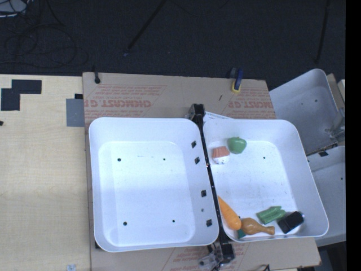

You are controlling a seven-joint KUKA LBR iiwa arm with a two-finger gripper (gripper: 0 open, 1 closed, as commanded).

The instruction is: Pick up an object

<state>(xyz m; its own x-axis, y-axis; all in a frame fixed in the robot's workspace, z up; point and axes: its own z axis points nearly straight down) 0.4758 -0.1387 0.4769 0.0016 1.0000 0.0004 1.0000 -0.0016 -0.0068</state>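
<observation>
The right bin (265,179) holds several small objects. Near its back left, a green rounded piece (237,145) rests beside an orange and white block (220,153). Along the front edge, an orange carrot (228,210) lies by the divider. A tan gourd-shaped toy (258,227) follows to its right, then a green ridged piece (269,214) and a black block (290,222) in the front right corner.
The left bin (141,188) sits beside the right one on a cardboard sheet (146,97). A blue and yellow clamp (236,81) holds the cardboard's back edge. A grey metal plate (310,103) stands at the right. Cables lie on the dark floor behind.
</observation>
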